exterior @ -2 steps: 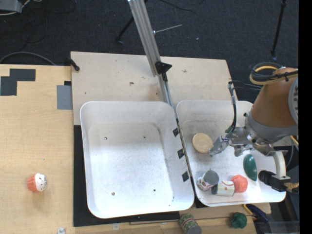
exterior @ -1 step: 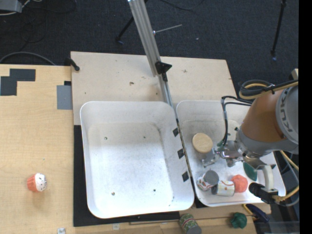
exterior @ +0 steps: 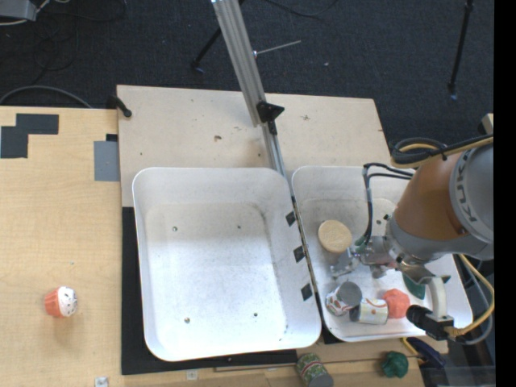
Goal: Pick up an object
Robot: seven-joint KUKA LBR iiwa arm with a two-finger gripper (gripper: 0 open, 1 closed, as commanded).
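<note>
The right bin (exterior: 322,185) holds several small objects. A tan round disc (exterior: 334,235) lies near its left wall. Toward the front edge sit a grey cup (exterior: 348,294), a white cup with red marks (exterior: 371,311) and an orange-red lump (exterior: 396,301). A green piece (exterior: 416,281) peeks out under the wrist. My gripper (exterior: 361,258) hangs low in this bin, just right of the disc and just above the grey cup. The wrist and orange band (exterior: 427,208) cover the bin's right part. I see nothing held in the gripper.
The left bin (exterior: 210,256) stands beside it. A slanted aluminium rail (exterior: 246,63) runs down to the gap between the bins. An orange-white ball (exterior: 60,301) lies on the wooden table at left. A green lump (exterior: 394,364) and a dark can (exterior: 310,369) sit below the bins.
</note>
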